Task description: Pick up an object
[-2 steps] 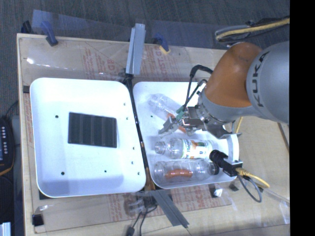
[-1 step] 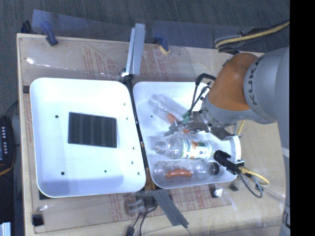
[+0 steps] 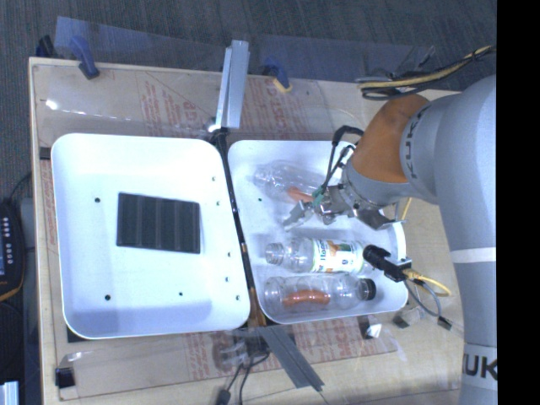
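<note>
A: Since all three are clear plastic bottles, a light, thin-walled, slippery load is to be expected. The upper clear bottle with an orange cap (image 3: pixel 283 181) lies slantwise in the right white bin (image 3: pixel 253 154); the middle clear bottle with a white label (image 3: pixel 325 256) lies across it lower down; the bottom clear bottle with a dark cap and something orange inside (image 3: pixel 314 292) lies along the near wall.

B: And where is hold best taken?

A: Across the body, at mid-length, where the wall is judged stiffest near the label. A hard squeeze could buckle the wall and let it slide out.

B: How is the two-finger gripper (image 3: pixel 314 209) set?

A: It is seen low over the right bin, between the upper and middle bottles. Whether its fingers are spread or closed cannot be told; nothing is clearly seen between them.

B: What stands in the way?

A: The two lower bottles lie side by side, almost touching, so little room is left between them. The left white bin with a dark ribbed rectangle (image 3: pixel 159 223) is well apart.
</note>
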{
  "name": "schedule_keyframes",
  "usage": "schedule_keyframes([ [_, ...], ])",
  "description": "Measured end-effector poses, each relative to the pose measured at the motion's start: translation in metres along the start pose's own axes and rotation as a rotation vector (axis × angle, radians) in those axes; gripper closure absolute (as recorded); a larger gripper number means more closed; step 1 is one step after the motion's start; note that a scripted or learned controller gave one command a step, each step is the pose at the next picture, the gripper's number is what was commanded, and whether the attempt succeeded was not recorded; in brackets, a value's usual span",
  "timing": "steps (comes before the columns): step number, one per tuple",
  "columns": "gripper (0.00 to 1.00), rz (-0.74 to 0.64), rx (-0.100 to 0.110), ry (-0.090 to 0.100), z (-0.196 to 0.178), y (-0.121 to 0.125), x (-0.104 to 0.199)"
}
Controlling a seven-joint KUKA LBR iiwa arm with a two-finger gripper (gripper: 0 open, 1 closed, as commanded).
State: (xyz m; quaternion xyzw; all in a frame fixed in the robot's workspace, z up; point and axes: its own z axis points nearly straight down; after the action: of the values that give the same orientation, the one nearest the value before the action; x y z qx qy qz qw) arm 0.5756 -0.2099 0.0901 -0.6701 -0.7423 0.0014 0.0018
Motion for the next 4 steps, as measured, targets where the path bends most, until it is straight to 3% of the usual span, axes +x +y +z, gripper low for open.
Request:
schedule_keyframes([
  [1, 0.0, -0.261, 0.035, 0.011, 0.005, 0.05, 0.016],
  [2, 0.0, -0.262, 0.059, 0.014, 0.007, 0.058, 0.02],
  [3, 0.0, -0.276, -0.001, 0.0, -0.001, -0.001, 0.026],
  [4, 0.0, -0.29, -0.006, 0.0, -0.039, -0.042, 0.02],
])
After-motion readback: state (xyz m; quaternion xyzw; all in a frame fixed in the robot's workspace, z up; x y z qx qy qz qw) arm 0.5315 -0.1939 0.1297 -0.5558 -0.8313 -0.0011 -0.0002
